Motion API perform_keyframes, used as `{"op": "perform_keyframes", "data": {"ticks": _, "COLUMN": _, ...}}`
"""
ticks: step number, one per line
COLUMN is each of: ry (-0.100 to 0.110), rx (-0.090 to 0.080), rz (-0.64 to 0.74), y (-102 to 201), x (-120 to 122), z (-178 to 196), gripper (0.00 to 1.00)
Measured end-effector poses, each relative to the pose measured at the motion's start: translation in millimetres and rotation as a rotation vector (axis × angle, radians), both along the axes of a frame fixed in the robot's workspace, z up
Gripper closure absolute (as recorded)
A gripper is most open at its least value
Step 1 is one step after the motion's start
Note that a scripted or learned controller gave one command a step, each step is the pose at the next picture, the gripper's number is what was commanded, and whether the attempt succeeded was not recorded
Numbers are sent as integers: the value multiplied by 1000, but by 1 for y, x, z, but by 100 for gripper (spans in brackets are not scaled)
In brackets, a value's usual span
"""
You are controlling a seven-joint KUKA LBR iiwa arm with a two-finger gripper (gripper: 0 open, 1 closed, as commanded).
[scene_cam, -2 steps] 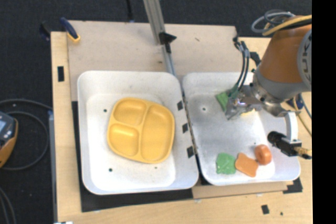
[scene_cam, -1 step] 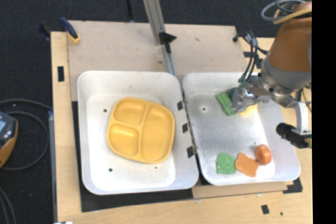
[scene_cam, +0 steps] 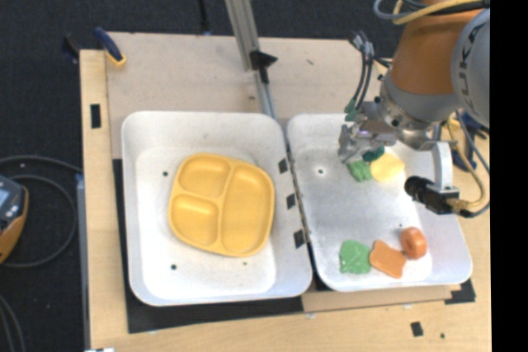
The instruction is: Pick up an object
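My gripper (scene_cam: 360,147) hangs low over the far part of the right bin (scene_cam: 330,210), its fingers pointing down beside a small green piece (scene_cam: 360,171) and a yellow lump (scene_cam: 387,169). The fingertips sit just above and left of these two things; nothing visibly rests between them. Near the bin's front edge lie a flat green piece (scene_cam: 355,257), an orange piece (scene_cam: 387,259) and a smaller orange-red piece (scene_cam: 413,242).
The left bin (scene_cam: 148,260) holds a yellow divided plate (scene_cam: 222,203). An aluminium post (scene_cam: 239,4) rises behind the bins. A black block on a cable (scene_cam: 429,194) hangs from the arm over the right bin.
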State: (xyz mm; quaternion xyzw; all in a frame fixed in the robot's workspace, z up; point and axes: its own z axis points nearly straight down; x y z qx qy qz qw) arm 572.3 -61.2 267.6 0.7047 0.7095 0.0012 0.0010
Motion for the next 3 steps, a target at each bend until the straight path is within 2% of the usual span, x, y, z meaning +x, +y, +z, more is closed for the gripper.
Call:
{"op": "perform_keyframes", "data": {"ticks": 2, "ry": 1, "rx": -1, "rz": -1, "y": 89, "x": 52, "z": -29, "gripper": 100}}
{"op": "perform_keyframes", "data": {"ticks": 3, "ry": 0, "rx": 2, "rz": 1, "y": 141, "x": 69, "z": -19, "gripper": 100}}
